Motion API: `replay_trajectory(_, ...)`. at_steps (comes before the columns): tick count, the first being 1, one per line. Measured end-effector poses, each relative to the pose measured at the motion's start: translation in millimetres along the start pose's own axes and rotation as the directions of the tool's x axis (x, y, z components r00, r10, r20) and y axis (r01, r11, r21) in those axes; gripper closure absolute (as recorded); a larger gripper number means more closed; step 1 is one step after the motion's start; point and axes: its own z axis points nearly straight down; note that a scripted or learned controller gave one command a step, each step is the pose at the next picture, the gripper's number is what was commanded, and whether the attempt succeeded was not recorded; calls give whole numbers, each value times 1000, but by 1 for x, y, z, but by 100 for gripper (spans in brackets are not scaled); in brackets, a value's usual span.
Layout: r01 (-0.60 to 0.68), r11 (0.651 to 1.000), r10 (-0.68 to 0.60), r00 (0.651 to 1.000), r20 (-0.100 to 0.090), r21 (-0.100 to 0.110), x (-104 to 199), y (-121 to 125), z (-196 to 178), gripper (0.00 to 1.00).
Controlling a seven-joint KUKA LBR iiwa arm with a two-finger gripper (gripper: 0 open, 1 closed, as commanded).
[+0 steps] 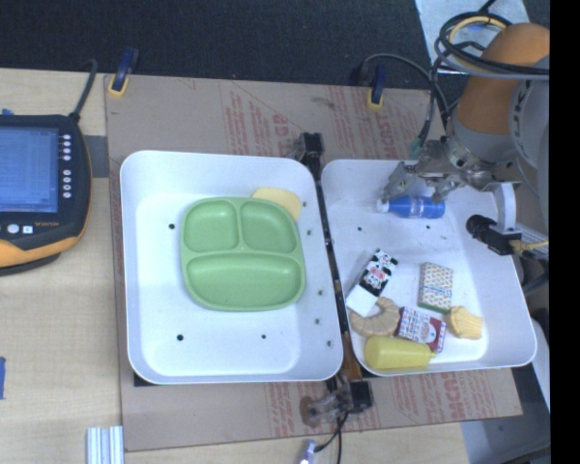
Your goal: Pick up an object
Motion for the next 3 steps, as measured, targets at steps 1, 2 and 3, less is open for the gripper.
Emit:
replay_trajectory(1,3,1000,-3,1000,0,3,60,-65,-58,0)
replay_trajectory(2,1,1000,-1,1000,2,1,49,-102,42,0)
replay_trajectory(3,5,1000,-5,1000,3,4,47,-102,32,100)
